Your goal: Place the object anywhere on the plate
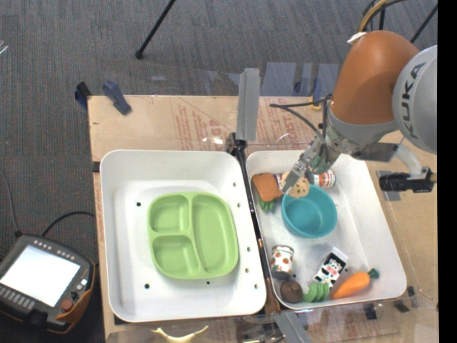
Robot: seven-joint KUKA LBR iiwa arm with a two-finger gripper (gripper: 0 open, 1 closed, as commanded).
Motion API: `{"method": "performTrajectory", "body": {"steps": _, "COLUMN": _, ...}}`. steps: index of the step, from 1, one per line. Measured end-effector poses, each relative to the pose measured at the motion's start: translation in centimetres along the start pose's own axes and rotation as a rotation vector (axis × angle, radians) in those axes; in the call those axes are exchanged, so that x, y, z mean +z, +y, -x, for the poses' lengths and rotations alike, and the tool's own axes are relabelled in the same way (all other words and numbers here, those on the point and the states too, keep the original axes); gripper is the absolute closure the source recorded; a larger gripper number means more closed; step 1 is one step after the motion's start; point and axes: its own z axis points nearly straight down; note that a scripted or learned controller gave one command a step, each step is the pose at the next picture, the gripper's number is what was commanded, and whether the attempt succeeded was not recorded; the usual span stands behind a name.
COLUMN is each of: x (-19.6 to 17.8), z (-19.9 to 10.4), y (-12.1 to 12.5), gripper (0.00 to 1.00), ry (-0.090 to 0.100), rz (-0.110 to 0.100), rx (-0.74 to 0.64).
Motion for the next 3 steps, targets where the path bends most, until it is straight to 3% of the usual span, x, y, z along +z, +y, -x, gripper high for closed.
{"method": "performTrajectory", "body": {"steps": 1, "x": 4.7, "z": -9.2, "y": 2.6, "gripper": 1.0, "ry": 0.003, "rz": -0.001, "rx": -0.259}}
{"method": "performTrajectory", "body": {"steps": 2, "x": 4.5, "z": -14.8, "y": 5.3, "gripper": 1.0, "ry": 0.001, "rz": 0.0, "rx": -0.386}}
{"method": "performTrajectory", "body": {"steps": 3, "x": 4.6, "z": -14.8, "y": 5.2, "gripper": 0.0, "ry": 0.001, "rz": 0.0, "rx": -0.385}}
